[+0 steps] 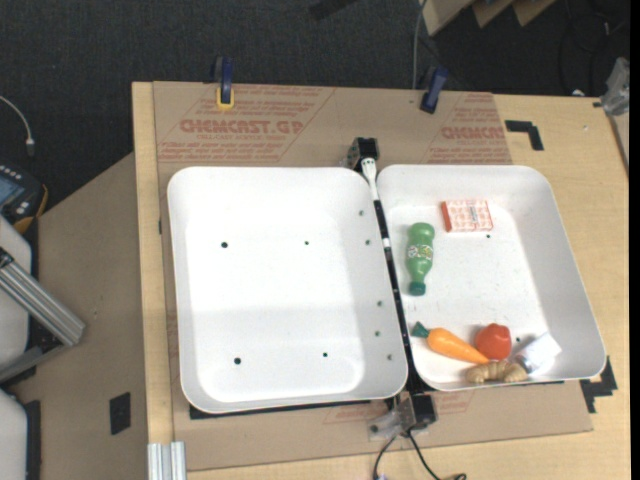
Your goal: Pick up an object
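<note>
Both white bins sit side by side on the bench, and everything worth picking lies in the right bin [560,268]. Taking the green bottle [419,257] as the landmark: it lies near that bin's left wall, its long axis running roughly up and down the view, cap toward the near edge. A pink patterned card [467,215] lies up and to the right of the bottle. Below the bottle, toward the near rim, a carrot [449,344] lies slantwise, with a red tomato [492,341] just beside its thick end and a knobbly ginger root [497,372] close under both. I cannot tell the state of the jaws. The bottle stands apart from the rest, so it looks the easiest target, gripped across its narrow width.
</note>
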You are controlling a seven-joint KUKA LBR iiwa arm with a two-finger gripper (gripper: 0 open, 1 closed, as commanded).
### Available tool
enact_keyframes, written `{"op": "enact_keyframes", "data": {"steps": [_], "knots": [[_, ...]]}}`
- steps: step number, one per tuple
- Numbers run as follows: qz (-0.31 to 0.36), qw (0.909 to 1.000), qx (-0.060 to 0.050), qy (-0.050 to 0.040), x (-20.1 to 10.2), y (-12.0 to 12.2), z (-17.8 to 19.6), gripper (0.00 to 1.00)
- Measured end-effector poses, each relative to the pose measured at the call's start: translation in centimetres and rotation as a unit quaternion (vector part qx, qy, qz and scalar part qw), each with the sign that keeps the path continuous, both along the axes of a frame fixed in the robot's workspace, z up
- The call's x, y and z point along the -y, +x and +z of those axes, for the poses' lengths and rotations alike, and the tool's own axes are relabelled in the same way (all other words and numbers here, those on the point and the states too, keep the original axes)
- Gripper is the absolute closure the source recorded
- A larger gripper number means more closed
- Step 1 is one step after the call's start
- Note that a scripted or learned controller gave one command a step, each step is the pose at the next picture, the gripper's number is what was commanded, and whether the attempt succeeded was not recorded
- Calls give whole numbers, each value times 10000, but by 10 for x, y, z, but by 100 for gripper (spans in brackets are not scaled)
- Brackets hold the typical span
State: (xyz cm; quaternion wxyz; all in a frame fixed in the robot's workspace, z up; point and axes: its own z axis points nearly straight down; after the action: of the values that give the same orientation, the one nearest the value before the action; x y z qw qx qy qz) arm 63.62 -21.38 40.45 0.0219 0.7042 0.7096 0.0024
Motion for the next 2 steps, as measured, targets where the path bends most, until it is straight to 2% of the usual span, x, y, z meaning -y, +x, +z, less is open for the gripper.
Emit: {"op": "enact_keyframes", "data": {"steps": [2], "knots": [[10, 10000, 45, -33, 0, 1, 22, 100]]}}
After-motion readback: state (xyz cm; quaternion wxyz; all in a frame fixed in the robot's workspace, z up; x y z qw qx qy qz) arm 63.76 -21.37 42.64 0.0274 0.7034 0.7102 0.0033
